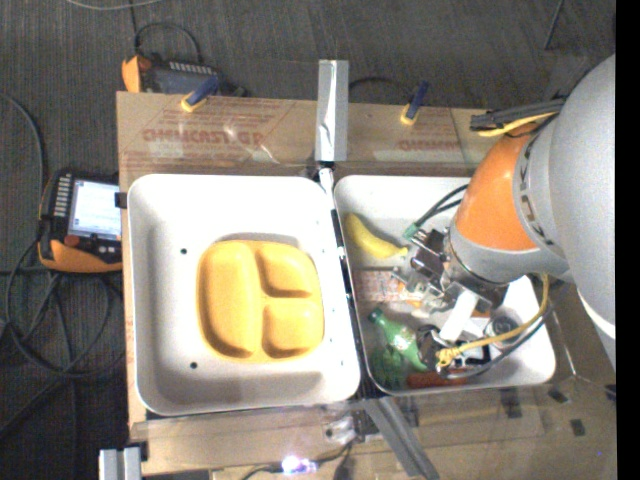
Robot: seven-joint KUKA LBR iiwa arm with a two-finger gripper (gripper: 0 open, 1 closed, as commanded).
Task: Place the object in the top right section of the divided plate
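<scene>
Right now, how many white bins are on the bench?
2. The left bin holds the yellow divided plate. The right bin, touching it, holds a banana and a green toy, with the arm over it.

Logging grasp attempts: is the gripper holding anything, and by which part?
Cannot be told: the gripper sits low in the right bin among the objects, its tips hidden.

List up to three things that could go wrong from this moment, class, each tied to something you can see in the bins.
1. The gripper sits low among crowded items: a banana, a green object and something red. It might grab the wrong one or none.
2. Loose cables at the wrist could snag.
3. The yellow divided plate lies beyond the rims between the bins, where a carried object could catch.
</scene>
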